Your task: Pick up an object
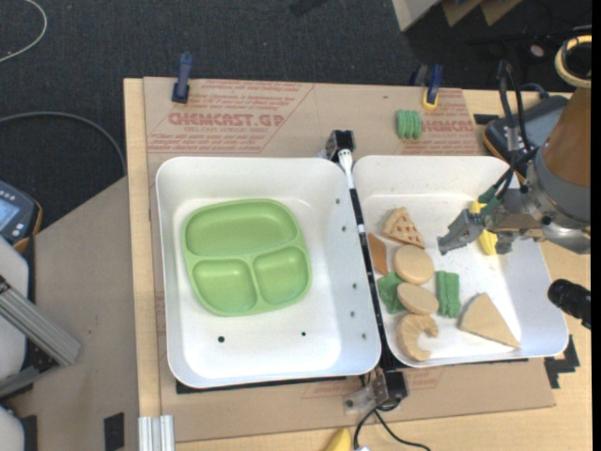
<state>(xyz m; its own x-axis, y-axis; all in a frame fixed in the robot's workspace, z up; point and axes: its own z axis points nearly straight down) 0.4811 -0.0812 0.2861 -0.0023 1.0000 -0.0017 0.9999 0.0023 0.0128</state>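
The right bin holds several toy foods: a waffle-patterned wedge, a round biscuit, an oval tan piece, a curved tan piece, a green ridged piece, a pale cheese wedge and a brown slice. My gripper hangs low over the upper right part of this bin, pointing left. It is just right of the waffle wedge and above the green piece. A small yellow item lies right beside it; whether it is gripped is unclear.
A green divided plate lies in the left bin. A green ridged toy sits on the bench behind the right bin. Blue clamps hold the board's far edge. A black bar runs between the bins.
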